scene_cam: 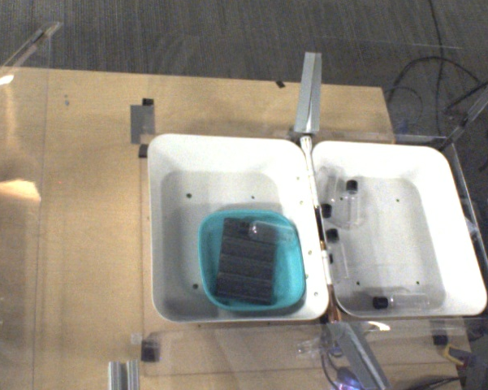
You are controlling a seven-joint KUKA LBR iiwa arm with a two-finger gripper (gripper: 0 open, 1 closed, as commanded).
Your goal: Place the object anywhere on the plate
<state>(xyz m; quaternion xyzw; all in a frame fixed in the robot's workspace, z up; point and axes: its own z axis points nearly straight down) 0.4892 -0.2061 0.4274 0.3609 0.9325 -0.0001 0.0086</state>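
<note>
A teal plate (291, 276) sits in the left white bin (170, 242), toward its front right corner. A dark ribbed rectangular object (245, 260) lies flat on the plate, slightly tilted, covering most of its middle.
The right white bin (430, 242) holds a clear plastic piece with black caps (345, 205) along its left wall and a small black item (379, 302) near its front edge. A grey metal post (308, 96) stands behind the bins, and a wooden bench (65, 242) surrounds them.
</note>
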